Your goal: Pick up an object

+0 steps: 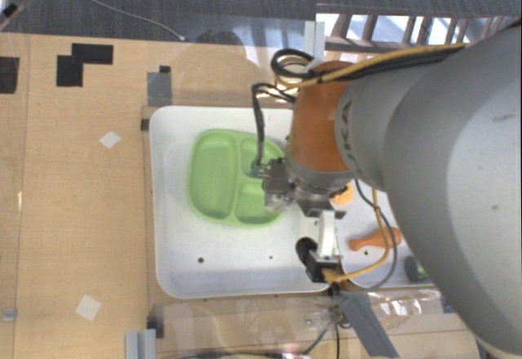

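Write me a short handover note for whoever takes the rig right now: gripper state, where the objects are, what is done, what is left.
Gripper: hidden beneath the arm's wrist, over the right edge of the green divided plate; open or shut cannot be told.
Objects: the green divided plate lies flat in the white bin. An orange object lies to the right, partly behind the arm.
Done: no pickup is confirmed; nothing is seen lifted.
Left: grasp an object and raise it; check the hold once the wrist lifts.
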You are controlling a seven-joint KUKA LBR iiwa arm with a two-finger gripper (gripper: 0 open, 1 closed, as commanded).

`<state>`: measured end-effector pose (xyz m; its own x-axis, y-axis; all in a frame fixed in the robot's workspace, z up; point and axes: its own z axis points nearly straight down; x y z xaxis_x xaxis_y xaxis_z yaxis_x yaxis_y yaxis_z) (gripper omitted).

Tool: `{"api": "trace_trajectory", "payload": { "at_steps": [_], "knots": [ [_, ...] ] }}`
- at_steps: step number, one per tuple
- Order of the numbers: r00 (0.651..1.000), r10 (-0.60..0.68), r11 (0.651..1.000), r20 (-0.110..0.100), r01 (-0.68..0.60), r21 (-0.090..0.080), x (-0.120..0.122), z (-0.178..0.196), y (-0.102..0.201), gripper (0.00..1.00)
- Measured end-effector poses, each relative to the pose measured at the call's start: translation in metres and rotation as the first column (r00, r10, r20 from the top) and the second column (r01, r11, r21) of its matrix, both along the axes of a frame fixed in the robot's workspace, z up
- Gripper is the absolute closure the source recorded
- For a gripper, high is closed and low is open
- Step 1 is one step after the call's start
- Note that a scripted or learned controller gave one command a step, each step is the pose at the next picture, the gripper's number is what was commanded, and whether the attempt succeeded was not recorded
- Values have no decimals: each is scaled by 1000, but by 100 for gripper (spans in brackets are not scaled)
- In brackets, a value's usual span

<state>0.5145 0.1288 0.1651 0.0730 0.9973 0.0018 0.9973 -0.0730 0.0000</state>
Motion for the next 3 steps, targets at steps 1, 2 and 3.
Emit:
{"api": "trace_trajectory", "payload": {
  "at_steps": [1,2,3],
  "knots": [
    [985,-175,985,0,175,0,-8,18,53,100],
    [892,-453,892,0,453,0,-28,35,76,100],
    [624,-781,624,-1,781,-2,-12,19,107,100]
  ]
}}
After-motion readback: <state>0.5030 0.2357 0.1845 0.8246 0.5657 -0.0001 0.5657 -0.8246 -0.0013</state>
